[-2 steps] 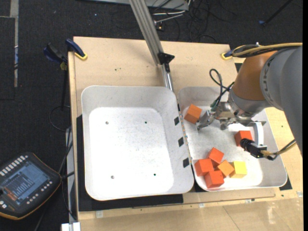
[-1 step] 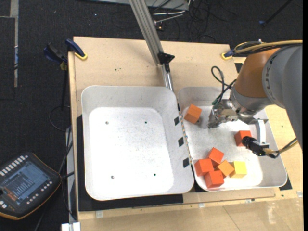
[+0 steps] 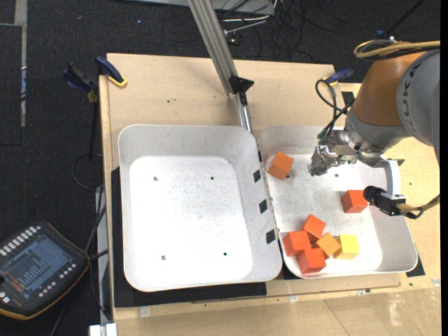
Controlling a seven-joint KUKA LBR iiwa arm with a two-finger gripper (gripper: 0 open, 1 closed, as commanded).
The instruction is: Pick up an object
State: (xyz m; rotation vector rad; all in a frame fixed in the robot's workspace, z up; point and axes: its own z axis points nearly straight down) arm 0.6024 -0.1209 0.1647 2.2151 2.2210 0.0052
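Note:
My gripper (image 3: 320,165) hangs over the upper middle of the right bin (image 3: 392,257), pointing down. An orange cube (image 3: 281,165) lies a little to its left, near the bin's left wall. A red-orange cube (image 3: 354,201) sits to the gripper's lower right. Near the bin's front lies a cluster: three red-orange cubes (image 3: 305,243), a lighter orange cube (image 3: 328,244) and a yellow cube (image 3: 348,245). Nothing shows between the fingers.
The left bin (image 3: 140,187) stands beside the right one, with black clips along the shared wall. A metal pole (image 3: 217,40) slants down from the top toward the bins' rear junction. A teach pendant (image 3: 35,268) lies off the bench at lower left.

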